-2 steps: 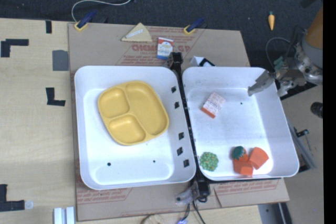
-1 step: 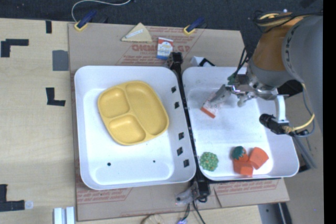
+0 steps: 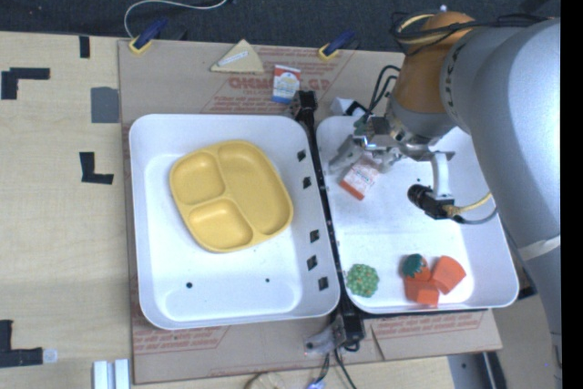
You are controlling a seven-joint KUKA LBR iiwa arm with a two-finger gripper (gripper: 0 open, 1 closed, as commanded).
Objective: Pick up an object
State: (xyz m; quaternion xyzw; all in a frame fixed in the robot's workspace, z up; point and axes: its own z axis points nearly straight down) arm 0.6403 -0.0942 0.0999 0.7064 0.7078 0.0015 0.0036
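Note:
My gripper (image 3: 363,161) hangs over the back left part of the right bin (image 3: 492,241), with its fingers (image 3: 341,158) open. Right under it, slightly toward the front, a small orange and white packet (image 3: 357,183) lies on the bin floor. Nothing is held between the fingers. At the front of the same bin lie a green ball (image 3: 363,280), a small teal piece (image 3: 414,265) and two orange blocks (image 3: 435,280).
A yellow divided plate (image 3: 230,194) lies in the left bin (image 3: 146,223). A small red and white carton (image 3: 286,84) and a cardboard wedge (image 3: 239,57) sit behind the bins. The black divider (image 3: 314,196) runs between the bins. My arm (image 3: 510,105) covers the right bin's back right.

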